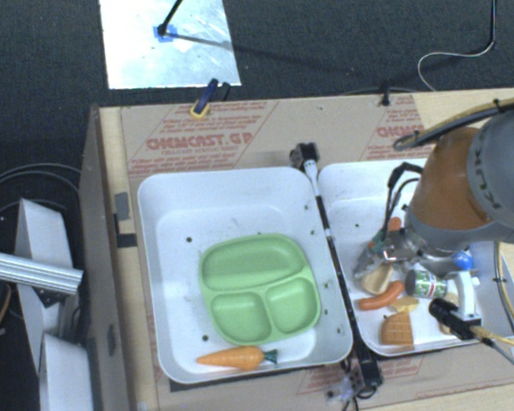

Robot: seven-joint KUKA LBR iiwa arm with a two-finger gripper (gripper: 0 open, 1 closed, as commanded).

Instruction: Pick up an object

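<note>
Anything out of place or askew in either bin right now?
Mostly fine. The orange toy carrot lies beside the green divided plate in the left white bin, not on it. The gripper hangs over the right bin's toy food.

Arm (478, 181) cut off at the right edge and covers much of the right bin (354, 192). Tool (379, 254) tips too small and blurred to read among the clutter. Pale item (377, 279) under it unclear. Bottle (431, 283) partly hidden by the wrist.

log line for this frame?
arm over right bin | end effector low among toy food | grasp unconfirmed | left bin: green tray, carrot
</note>
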